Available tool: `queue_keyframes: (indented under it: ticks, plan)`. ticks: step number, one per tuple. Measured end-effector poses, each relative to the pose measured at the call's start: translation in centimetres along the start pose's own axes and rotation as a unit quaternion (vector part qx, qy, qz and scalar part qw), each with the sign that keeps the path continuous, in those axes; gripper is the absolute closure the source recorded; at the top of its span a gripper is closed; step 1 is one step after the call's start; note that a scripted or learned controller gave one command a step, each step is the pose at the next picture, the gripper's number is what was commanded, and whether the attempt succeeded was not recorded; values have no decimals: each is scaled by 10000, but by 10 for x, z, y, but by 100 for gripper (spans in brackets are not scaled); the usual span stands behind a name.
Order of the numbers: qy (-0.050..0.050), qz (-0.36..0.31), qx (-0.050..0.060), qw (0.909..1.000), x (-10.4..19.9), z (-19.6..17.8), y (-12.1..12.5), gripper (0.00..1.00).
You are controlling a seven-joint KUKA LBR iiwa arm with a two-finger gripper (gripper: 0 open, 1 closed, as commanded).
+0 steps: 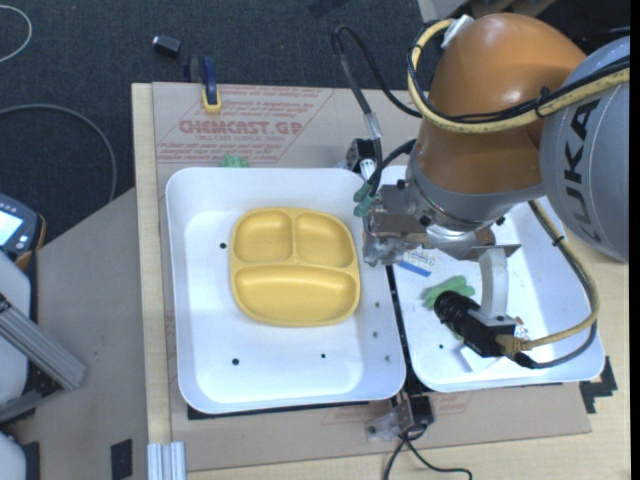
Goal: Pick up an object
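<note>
Camera view, 12 o'clock taken as the top edge. From my remote station I read the scene as follows.

(a) The left bin (200,308) holds a yellow divided plate (295,266). It lies flat, right way up, a little toward 12 o'clock of the bin's middle. It has two small compartments on its 12 o'clock side and one long compartment on its 6 o'clock side.

(b) The right bin (545,288) touches the left bin along their shared walls. The arm (490,98), with its orange band uppermost, covers most of the right bin's 12 o'clock half.

(c) The gripper (385,248) hangs over the seam between the two bins, just at 3 o'clock of the plate's rim. I see nothing held in it, and I cannot tell whether it is set wide or narrow, because the wrist body hides its working end.

(d) A small blue-and-white packet (415,261) lies in the right bin just at 4 o'clock of the gripper. A green piece (440,290) lies near the packet, at its 5 o'clock, partly covered by robot hardware.

(e) Both bins rest on a cardboard sheet (245,123) with red lettering. A blue-and-yellow clamp (209,83) grips the sheet's 12 o'clock edge. A small green scrap (234,161) sits against the left bin's 12 o'clock rim.
</note>
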State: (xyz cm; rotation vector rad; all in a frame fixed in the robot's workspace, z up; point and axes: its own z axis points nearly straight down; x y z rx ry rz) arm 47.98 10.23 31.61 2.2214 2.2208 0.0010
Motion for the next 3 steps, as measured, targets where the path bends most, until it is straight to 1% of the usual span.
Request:
queue_keyframes:
  ticks: [1, 2, 3]
  plan:
    - [-6, 8, -10, 10000, -59, -87, 0, 100]
    - [-3, 6, -14, 10000, -81, -98, 0, 100]
    - [0, -15, -16, 10000, -23, -109, 0, 100]
